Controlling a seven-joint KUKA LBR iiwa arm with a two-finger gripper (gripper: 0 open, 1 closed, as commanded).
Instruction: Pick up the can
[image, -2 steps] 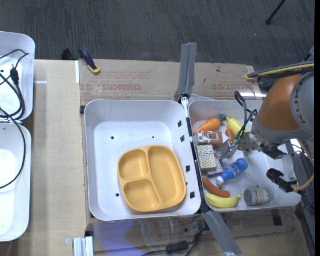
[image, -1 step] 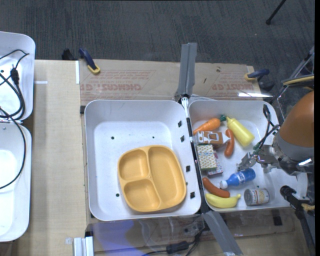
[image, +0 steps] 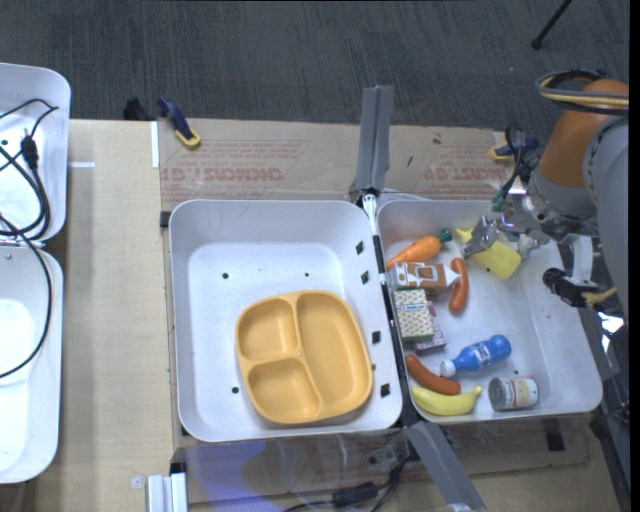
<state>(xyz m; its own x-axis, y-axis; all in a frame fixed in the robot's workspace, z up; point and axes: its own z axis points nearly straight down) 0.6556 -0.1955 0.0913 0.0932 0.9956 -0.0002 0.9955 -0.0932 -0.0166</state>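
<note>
Dark carpeted floor surrounds a cardboard-covered tabletop (image: 280, 160) that bears two shallow white bins side by side; the left bin (image: 200, 260) holds a yellow divided plate (image: 300, 356). The right bin (image: 560, 350) serves as the landmark. The can (image: 514, 393) lies on its side in that bin's near right corner, its long axis roughly along the bin's near wall, just right of a banana (image: 446, 401) and below a blue bottle (image: 478, 355). The gripper (image: 497, 232) hangs over the bin's far end, beside a yellow block (image: 498, 259); whether it is spread or closed cannot be told, and nothing is seen held. The can thus lies well apart from the gripper, toward the bin's near wall and slightly right; the coming move is judged a traverse along the bin's length before descent.
</note>
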